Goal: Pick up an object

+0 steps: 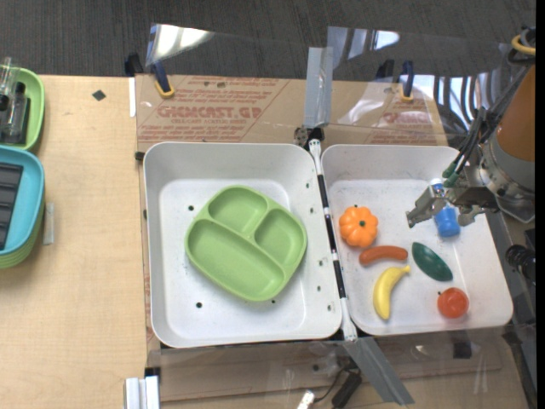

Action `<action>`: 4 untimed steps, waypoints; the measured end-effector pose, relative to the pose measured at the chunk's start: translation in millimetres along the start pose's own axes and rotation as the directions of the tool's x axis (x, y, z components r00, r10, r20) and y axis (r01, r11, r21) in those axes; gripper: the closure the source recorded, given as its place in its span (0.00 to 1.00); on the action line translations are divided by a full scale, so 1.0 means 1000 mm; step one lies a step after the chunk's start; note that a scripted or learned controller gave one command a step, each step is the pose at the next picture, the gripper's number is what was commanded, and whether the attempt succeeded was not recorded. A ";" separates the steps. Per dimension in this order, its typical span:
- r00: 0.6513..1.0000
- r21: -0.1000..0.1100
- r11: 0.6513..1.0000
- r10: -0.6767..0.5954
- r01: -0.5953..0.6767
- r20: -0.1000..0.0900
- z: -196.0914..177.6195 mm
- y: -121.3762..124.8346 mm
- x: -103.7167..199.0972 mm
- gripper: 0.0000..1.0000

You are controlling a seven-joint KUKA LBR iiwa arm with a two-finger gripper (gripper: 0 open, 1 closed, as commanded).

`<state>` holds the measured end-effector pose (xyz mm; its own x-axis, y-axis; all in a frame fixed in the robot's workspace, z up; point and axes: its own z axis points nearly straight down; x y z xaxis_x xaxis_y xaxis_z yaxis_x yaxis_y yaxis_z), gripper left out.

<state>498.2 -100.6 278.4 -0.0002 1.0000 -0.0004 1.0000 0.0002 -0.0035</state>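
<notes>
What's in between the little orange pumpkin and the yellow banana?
The red-orange sausage lies between the pumpkin above it and the banana below it, on the floor of the right bin, in the camera view.

My arm (518, 135) runs off the right edge, so most of it's cut off. The blue thing (447, 221) sits partly behind my gripper (443, 204), can't tell if I'm pinching it or just over it. Over on the left, the stacked trays (19, 177) are chopped by the edge too.
</notes>
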 end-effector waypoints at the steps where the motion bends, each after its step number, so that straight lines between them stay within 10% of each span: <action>1: 0.931 0.002 0.931 0.364 -0.364 0.000 0.078 -0.021 0.059 0.00; 2: 0.887 0.001 0.887 0.462 -0.462 0.001 0.088 -0.021 0.142 0.00; 3: 0.979 -0.001 0.979 0.205 -0.205 0.004 -0.162 -0.020 0.237 0.00; 4: 0.822 -0.001 0.822 0.570 -0.570 0.004 -0.130 0.035 0.304 0.00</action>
<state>533.2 203.0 407.7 0.5699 0.8217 -0.0064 0.8217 -0.5699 -0.0015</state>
